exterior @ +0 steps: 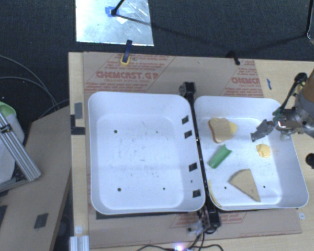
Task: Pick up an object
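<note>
**Operator:** While the arm is reaching in from the right of the camera view, I'm watching the gripper hanging over the right bin, toward its far right side. Nothing is sitting between its tips, so I'm calling the pick not yet done.

**Colleague:** Are the fingers spread or closed?

**Operator:** I cannot tell. The tips are showing as one grey blur pointing left and a little nearward, and I'm not reading any gap from that.

**Colleague:** What's there to grab?

**Operator:** Four things are lying in the right bin. A small yellow lump is sitting just near of the gripper, close but apart from it. A tan bread-like piece is resting to the gripper's left, at the far left of the bin. A green block is lying tilted near the divider side, and a tan wedge is sitting toward the near edge. The left bin is holding none of them.

**Colleague:** So how far along are we?

**Operator:** Early, I'm judging. The arm is positioned over the bin, but every object is resting flat on the floor. What's left is choosing a target, likely the yellow lump, then descending, closing, and lifting.
</note>
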